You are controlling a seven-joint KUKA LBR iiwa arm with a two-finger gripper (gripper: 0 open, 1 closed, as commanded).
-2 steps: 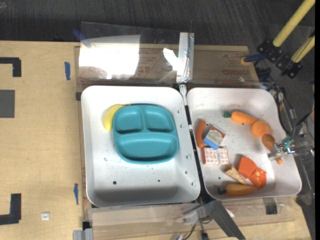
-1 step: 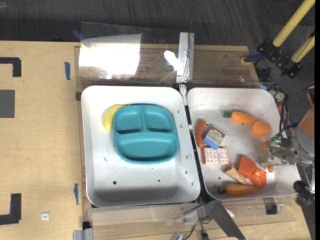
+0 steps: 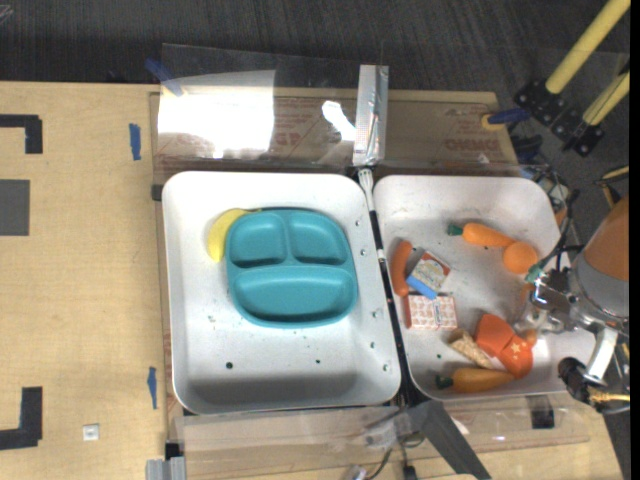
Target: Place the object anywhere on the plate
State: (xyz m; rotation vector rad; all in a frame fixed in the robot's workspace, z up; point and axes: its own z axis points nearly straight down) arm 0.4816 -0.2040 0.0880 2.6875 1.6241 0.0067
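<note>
Looking down from the camera view, the task seems barely begun: the teal plate (image 3: pixel 291 267) in the left bin (image 3: pixel 190 298) carries nothing, with only a yellow piece (image 3: pixel 219 231) tucked at its left edge. One plate, two bins. The right bin (image 3: pixel 470 203) holds the candidates: three carrots, one at top (image 3: pixel 484 235), an orange ball (image 3: pixel 519 257), two small cartons (image 3: pixel 430 313). The gripper (image 3: pixel 541 303) hangs by the red-orange block (image 3: pixel 503 342); whether anything is held, I cannot tell.

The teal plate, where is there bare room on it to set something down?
All three compartments of the teal plate look bare; a yellow object peeks out at its upper-left rim. The right bin is crowded near the gripper; its upper-left corner stays open.
</note>
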